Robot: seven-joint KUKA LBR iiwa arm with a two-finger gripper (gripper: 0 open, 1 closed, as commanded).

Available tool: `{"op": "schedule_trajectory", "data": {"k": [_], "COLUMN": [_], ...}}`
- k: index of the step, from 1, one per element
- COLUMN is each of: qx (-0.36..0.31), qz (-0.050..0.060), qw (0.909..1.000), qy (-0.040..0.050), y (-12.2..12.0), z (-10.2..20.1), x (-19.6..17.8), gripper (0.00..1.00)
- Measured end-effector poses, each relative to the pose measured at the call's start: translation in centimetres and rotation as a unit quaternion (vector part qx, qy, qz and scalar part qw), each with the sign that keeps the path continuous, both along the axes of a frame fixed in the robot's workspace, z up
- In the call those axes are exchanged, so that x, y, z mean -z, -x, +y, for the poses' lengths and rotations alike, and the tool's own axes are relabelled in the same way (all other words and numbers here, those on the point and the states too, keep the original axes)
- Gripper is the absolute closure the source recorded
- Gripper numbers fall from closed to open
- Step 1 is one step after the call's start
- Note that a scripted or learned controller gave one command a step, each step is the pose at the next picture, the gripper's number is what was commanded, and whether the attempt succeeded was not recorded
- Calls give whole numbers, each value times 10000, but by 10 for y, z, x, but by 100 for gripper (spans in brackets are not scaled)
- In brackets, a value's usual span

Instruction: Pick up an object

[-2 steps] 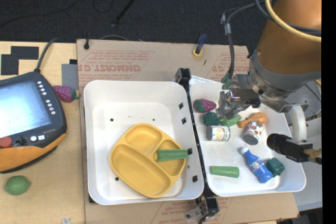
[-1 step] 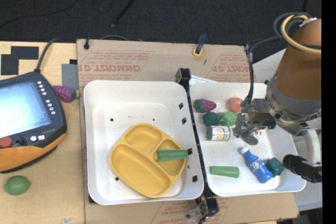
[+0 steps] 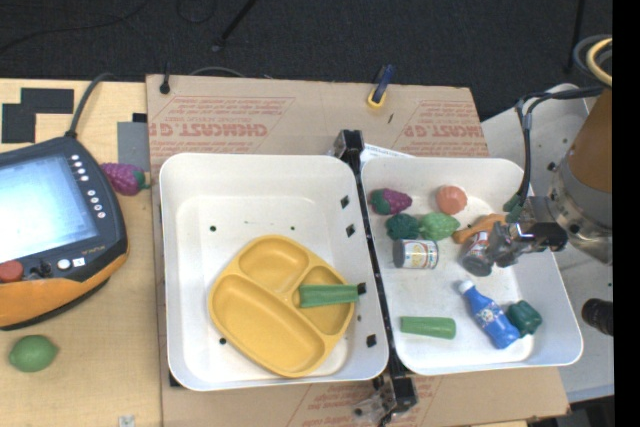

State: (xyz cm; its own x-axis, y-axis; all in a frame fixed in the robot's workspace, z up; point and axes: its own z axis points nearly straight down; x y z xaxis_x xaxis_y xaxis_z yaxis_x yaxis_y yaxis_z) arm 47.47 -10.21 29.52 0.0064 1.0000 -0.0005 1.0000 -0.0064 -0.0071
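My gripper (image 3: 484, 252) hangs low in the right bin (image 3: 560, 340), near its right side. Just above and left of it lies an orange carrot-shaped piece (image 3: 472, 230), touching or nearly touching the gripper's tip. A small can (image 3: 415, 255) lies on its side to the left. Below the gripper lie a blue bottle (image 3: 487, 315) and a dark green piece (image 3: 524, 318). Further up the bin are purple grapes (image 3: 392, 202), a peach-coloured ball (image 3: 451, 199) and two green pieces (image 3: 425, 226). A green stick (image 3: 428, 325) rests near the front wall.
The left bin (image 3: 190, 215) holds a yellow divided plate (image 3: 260, 310) with a green stick (image 3: 326, 295) on it. A tablet pendant (image 3: 50, 215), a purple fruit (image 3: 124, 177) and a green ball (image 3: 33, 353) lie on the bench at the left.
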Motion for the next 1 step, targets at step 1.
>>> {"op": "schedule_trajectory", "data": {"k": [1], "qx": [-48], "qz": [-118], "qw": [9999], "qy": [8], "y": [-25], "z": [31], "x": [-252], "gripper": [100]}}
